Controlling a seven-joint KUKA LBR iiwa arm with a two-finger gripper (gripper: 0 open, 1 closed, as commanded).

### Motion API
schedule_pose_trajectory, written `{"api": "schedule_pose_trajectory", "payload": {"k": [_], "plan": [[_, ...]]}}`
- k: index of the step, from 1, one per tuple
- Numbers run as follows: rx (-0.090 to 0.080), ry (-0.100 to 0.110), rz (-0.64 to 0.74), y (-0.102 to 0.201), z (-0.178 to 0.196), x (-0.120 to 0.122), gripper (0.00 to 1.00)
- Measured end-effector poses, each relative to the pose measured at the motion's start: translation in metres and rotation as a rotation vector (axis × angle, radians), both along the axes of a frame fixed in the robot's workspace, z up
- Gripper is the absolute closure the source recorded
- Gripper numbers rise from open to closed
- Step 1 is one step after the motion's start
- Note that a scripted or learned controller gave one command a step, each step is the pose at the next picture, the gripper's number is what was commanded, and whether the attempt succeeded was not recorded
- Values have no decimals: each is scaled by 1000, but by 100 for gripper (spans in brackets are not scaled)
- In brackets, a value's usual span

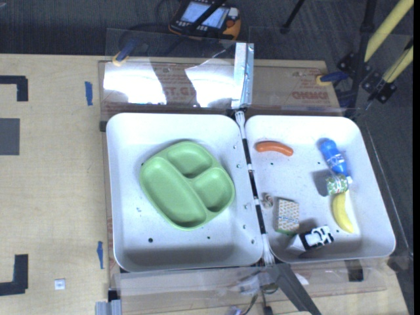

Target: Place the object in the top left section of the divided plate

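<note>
From above, 2 white bins sit side by side. The left bin (125, 176) holds a green divided plate (187, 184) with 3 sections. The right bin (374, 176) holds an orange sausage-shaped toy (273, 147), a blue bottle (333, 156), a yellow banana (343, 213), a small patterned packet (287, 214) and a black-and-white item (316, 237) near its front edge.

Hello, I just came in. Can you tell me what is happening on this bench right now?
Nothing is being handled at this moment. The green divided plate lies in the left bin with nothing on it. The right bin holds an orange sausage, a blue bottle, a banana and a few small items. Placing has not begun.
</note>
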State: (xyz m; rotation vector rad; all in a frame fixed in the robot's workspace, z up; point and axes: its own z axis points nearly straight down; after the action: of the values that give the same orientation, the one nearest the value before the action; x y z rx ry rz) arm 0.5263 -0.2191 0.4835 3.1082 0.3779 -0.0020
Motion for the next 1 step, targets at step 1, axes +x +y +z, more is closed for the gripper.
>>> {"api": "schedule_pose_trajectory", "payload": {"k": [1], "plan": [[-2, 0, 3, 1, 10, 1, 100]]}}
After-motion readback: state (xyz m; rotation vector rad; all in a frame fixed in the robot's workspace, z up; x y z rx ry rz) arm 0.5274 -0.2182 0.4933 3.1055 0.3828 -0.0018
